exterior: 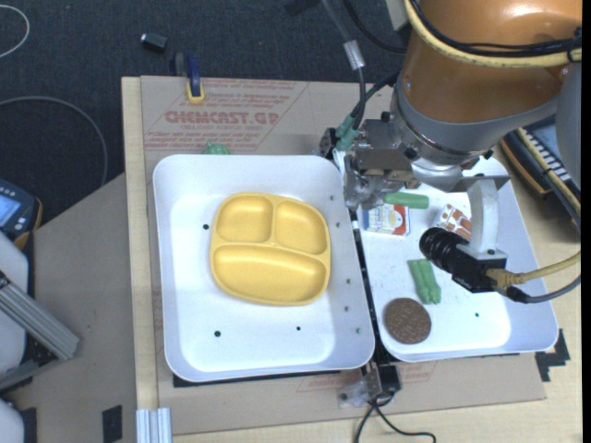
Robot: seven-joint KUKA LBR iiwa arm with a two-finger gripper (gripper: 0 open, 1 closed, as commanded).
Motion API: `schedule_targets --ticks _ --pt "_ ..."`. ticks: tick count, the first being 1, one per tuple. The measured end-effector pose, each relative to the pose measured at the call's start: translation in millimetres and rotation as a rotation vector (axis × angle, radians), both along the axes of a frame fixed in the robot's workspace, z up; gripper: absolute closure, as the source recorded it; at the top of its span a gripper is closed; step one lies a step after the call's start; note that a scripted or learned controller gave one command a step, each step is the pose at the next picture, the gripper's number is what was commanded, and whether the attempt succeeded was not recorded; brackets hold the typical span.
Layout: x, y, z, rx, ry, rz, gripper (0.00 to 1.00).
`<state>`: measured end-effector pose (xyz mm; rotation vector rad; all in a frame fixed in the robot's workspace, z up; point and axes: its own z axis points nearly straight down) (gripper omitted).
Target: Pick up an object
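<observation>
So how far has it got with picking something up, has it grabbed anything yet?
Nothing looks picked up yet. The gripper is low at the top left corner of the right bin, near a small red and white packet. Whether it has hold of anything can't be seen. The green piece and brown disc lie in that bin; the yellow divided plate sits in the left bin. Gripping and lifting remain.

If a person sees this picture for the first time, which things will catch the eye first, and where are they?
The yellow divided plate lies alone in the middle of the left bin. The big grey arm with its orange band fills the upper right, reaching down over the top of the right bin. In that bin lie small things: a brown round disc near the front, a green piece above it and a small red and white packet.
</observation>
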<state>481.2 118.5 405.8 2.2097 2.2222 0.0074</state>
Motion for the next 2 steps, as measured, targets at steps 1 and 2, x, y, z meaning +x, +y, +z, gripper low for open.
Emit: schedule_targets --ticks 1,2 --pt "1 0 10 0.000 -0.002 0.001 1.00" --pt "1 1 20 0.000 -0.005 0.002 1.00"
